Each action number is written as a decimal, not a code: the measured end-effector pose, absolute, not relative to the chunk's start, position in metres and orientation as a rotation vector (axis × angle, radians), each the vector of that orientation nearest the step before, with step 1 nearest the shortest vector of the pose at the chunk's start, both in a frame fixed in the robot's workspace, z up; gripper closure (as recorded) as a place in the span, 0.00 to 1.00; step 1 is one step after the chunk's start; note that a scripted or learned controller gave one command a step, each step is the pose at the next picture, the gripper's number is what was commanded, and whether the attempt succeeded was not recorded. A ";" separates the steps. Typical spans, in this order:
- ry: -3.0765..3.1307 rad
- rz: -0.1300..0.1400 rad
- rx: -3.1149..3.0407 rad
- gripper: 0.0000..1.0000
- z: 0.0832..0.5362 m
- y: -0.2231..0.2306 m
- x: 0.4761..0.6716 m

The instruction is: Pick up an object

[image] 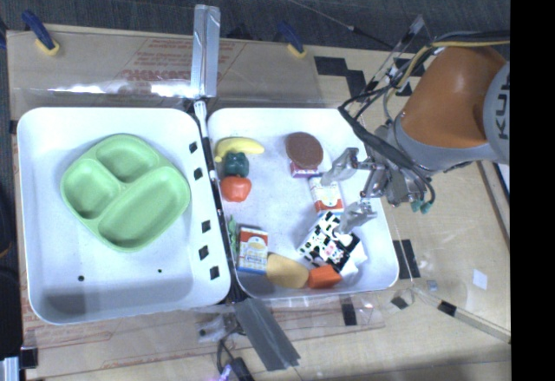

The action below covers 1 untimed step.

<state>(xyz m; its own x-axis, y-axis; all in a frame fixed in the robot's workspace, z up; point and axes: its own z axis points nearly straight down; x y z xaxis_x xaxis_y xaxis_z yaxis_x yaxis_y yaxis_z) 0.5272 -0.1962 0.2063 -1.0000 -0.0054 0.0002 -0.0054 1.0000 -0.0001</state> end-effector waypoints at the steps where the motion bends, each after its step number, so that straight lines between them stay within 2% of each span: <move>1: -3.160 0.010 -0.119 0.00 0.115 -0.208 0.544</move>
